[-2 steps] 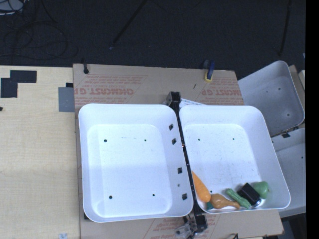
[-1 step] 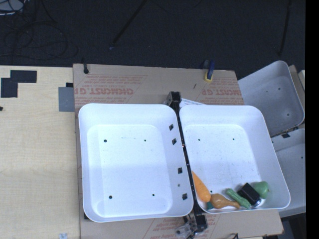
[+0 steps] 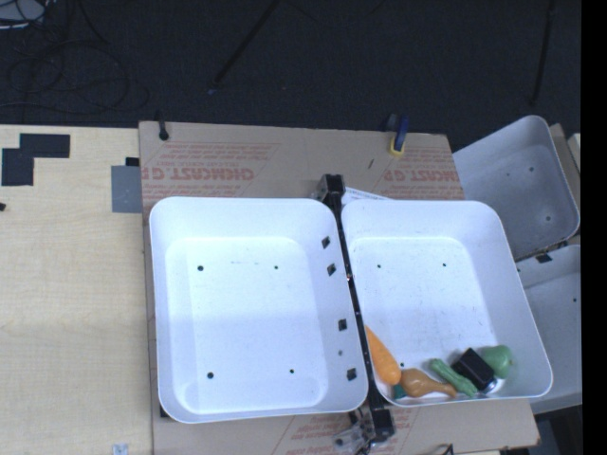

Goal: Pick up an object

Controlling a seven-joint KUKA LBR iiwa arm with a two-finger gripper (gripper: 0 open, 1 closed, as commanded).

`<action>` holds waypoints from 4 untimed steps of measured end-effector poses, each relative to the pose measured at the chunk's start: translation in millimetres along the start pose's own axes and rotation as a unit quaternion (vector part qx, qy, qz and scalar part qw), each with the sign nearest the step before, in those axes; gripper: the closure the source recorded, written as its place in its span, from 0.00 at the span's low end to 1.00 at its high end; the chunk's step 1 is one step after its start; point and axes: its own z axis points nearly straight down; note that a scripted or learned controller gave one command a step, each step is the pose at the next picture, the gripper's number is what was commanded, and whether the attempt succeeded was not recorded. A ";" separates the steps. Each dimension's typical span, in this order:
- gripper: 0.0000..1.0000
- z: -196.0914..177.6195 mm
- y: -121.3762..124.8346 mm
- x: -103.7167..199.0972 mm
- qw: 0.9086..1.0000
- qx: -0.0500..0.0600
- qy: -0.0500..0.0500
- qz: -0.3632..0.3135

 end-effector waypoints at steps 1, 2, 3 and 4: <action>1.00 0.1 -27.5 0.4 1.000 0.000 0.000 0.000; 1.00 -0.2 -70.9 0.6 1.000 -0.001 0.000 -0.001; 1.00 14.0 -76.4 0.9 1.000 0.000 0.000 -0.001; 1.00 20.5 -76.1 0.9 1.000 0.000 -0.001 -0.001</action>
